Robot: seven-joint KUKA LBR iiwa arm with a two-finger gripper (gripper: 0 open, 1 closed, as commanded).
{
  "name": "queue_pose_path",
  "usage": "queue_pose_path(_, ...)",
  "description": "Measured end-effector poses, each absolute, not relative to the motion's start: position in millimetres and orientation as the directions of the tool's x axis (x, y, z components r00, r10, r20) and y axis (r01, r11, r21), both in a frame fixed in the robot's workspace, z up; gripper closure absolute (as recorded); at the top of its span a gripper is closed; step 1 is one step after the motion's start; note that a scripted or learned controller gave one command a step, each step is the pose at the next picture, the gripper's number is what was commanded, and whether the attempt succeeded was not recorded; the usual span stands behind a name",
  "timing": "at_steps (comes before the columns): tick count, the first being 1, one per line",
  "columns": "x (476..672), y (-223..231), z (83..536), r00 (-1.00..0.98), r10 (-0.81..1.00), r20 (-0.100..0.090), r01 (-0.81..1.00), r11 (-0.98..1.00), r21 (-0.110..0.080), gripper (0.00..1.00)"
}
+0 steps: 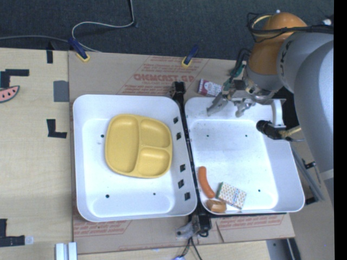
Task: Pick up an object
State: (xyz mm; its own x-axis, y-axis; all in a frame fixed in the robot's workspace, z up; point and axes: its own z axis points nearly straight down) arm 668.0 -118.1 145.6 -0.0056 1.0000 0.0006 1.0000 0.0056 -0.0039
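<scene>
Yellow plastic fills the left bin [87, 145]: a divided plate [138, 145] lying flat in the middle, well apart from the arm. In the right bin [282, 172], the likely targets sit bunched at the near edge: an orange sausage-shaped piece [204, 181], a small brown lump [216, 205] touching the bin's front wall, and a small patterned box [232, 195] just beside both. Further right and up, the gripper [229, 106] hangs over the far rim of the right bin with its two fingers spread apart and nothing between them.

To do the pick well, I judge the arm should travel toward the near edge of the right bin, choose one item, and descend with the fingers straddling it. The sausage piece looks the easiest, since it lies a little clear of the others; closing across its narrow width should work best. The box and the lump crowd each other and the wall, which could block a finger. A small packet [209, 87] lies on the cardboard [124, 75] outside the bins, near the gripper.
</scene>
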Motion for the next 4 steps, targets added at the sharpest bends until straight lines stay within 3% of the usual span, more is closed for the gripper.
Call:
queue_pose_path(1,668.6,-94,85,-0.002,1.0,-0.001,1.0,0.002,0.0,0.0)
queue_pose_path(2,668.8,-93,95,-0.002,1.0,-0.001,1.0,0.002,0.001,1.0)
queue_pose_path(3,668.9,-93,95,-0.002,1.0,-0.001,1.0,0.002,0.001,0.0)
queue_pose_path(4,668.9,-93,105,-0.003,1.0,0.0,1.0,0.003,0.001,1.0)
